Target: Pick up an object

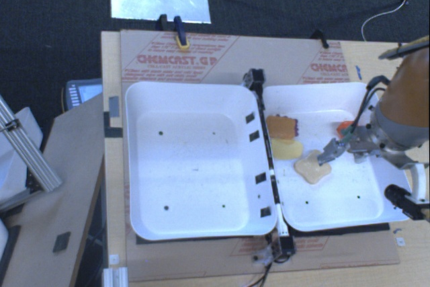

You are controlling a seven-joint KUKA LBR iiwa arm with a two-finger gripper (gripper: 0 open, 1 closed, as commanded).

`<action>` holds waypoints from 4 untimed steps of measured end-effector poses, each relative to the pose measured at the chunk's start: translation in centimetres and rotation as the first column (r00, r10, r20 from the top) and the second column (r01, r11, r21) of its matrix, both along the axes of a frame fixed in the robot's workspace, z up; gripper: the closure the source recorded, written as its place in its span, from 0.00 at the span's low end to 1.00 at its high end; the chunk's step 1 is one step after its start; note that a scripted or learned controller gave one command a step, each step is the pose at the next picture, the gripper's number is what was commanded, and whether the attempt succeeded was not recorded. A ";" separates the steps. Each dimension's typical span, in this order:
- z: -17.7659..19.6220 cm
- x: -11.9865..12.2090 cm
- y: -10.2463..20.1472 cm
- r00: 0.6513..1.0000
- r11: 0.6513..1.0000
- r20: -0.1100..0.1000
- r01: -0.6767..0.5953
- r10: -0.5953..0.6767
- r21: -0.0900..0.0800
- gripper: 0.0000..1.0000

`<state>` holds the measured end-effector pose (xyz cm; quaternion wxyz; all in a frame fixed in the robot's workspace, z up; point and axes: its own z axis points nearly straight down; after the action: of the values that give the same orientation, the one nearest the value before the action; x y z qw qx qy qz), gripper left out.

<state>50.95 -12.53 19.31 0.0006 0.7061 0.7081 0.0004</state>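
- Since we must pick up one thing, we look first at where our fingers (329, 152) are: low in the right bin (336, 215), coming in from the right.
- Our fingers sit at the upper right edge of a pale, bread-shaped piece (313, 168). They look like they touch it, but we cannot tell for sure.
- We cannot tell if our fingers are open or closed, because they look like one small grey tip.
- That pale piece lies just down and to the left of our fingers, so it is the nearest thing. Its long side runs slanted, from upper right to lower left.
- Further left we see a yellow piece (287, 149), and a brown and red toy (282, 126) above it, near the wall between the bins.
- An orange thing (344, 126) peeks out just above our fingers.
- We think a small move down and left would put us over the pale piece.
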 end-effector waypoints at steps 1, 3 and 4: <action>24.6 5.4 0.4 1.000 1.000 0.022 -0.004 0.004 -0.005 0.00; 26.0 5.4 8.5 1.000 1.000 0.003 -0.010 0.010 0.002 1.00; 28.6 6.6 16.7 1.000 1.000 0.004 -0.011 0.011 0.003 1.00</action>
<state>57.59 4.19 47.88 0.0010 0.7024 0.7118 0.0031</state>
